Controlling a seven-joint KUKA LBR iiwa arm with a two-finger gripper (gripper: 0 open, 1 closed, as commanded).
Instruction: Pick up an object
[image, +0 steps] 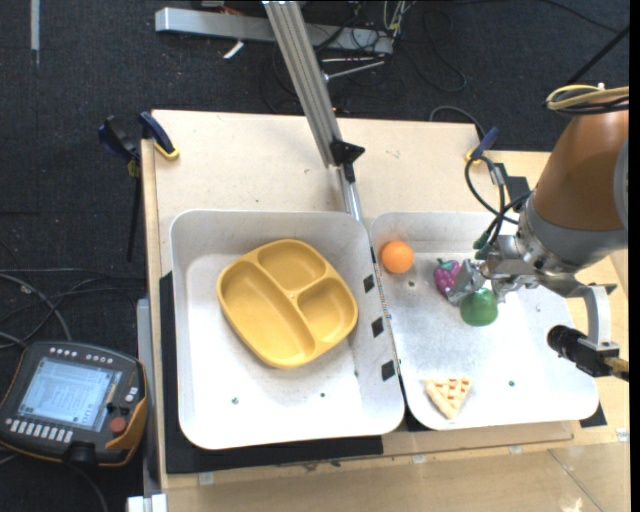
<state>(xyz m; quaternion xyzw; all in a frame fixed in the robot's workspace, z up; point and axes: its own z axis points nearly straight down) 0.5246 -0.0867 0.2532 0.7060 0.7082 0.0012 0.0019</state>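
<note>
Currently the end effector (478, 283) is sitting low in the right bin (560, 395), right at the green object (479, 307) and beside the purple object (446, 277); I can't tell its opening state or whether it's holding anything. To do this well, it's probably worth centring on the green piece alone, keeping clear of the purple one, then lifting straight up. Arm is reaching in from the right, wrist angling down toward the bin's upper middle, with the orange ball (397, 257) and pizza slice toy (448, 396) lying apart.
</note>
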